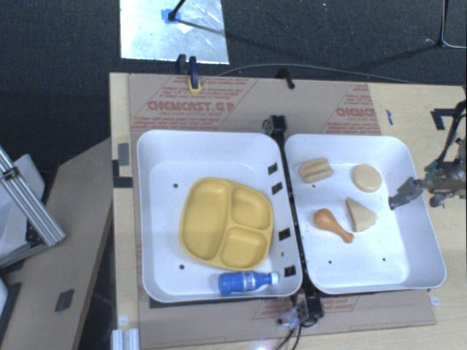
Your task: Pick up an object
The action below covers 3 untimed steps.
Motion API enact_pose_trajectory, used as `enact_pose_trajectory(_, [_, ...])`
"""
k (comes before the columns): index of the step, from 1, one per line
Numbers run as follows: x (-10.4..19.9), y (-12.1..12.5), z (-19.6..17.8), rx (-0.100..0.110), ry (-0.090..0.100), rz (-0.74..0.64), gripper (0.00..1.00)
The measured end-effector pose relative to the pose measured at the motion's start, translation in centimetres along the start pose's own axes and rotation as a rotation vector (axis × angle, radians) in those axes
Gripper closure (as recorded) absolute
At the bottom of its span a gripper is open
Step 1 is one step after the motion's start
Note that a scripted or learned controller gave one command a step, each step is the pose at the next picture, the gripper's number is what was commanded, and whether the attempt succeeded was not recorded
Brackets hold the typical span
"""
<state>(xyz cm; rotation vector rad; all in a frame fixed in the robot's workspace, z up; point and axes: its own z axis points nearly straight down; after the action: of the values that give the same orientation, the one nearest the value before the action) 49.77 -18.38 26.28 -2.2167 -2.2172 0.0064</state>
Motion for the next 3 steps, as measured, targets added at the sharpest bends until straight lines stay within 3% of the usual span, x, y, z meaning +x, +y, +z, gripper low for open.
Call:
enact_pose_trajectory(1, [0.0,0.2,-0.5,-0.009,-0.002,-0.003,0.00])
enact_pose_trajectory(3, [-1.0,-0.1,10.6,-0.005,-0.001,-0.001,0.00])
